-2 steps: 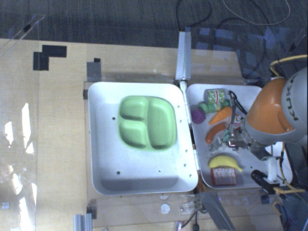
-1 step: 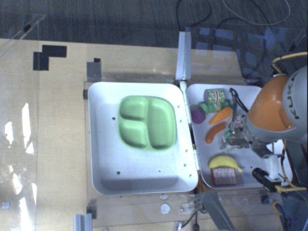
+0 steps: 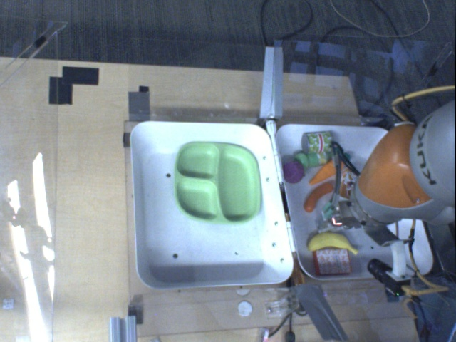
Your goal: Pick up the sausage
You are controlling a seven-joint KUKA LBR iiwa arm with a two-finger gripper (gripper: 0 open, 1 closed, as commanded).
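the jaws (image 3: 340, 206) are hanging low over the right bin (image 3: 420, 251), and whether they are apart or together cannot be told, because the dark mechanism and its wiring are blurring into one clump. they are sitting just beside the right end of the sausage (image 3: 318, 197), an orange-brown piece lying at a slant in the middle of that bin; nothing is showing clearly between them, and contact with the sausage cannot be judged.

the arm (image 3: 399, 173) is reaching in from the right, its orange band bulging over the right half of the bin and its grey casing sitting above that at the edge of the view. part of a dark letter is showing on the grey casing, too cut off to read.

around the sausage, a carrot (image 3: 323, 172) is lying just above it, a purple fruit (image 3: 293, 170) is resting near the bin's left wall, and a green can (image 3: 318, 142) with a pale label is standing at the top; its printing is too small to read. below the jaws a banana (image 3: 331, 242) is lying across the top of a red and white packet (image 3: 332, 262), whose lettering is also unreadable.

the left bin (image 3: 153, 226) is holding a green divided plate (image 3: 218, 181) with three compartments. both bins are sitting on the pale wooden table (image 3: 71, 191), with black cables (image 3: 288, 13) trailing over the dark floor beyond it.
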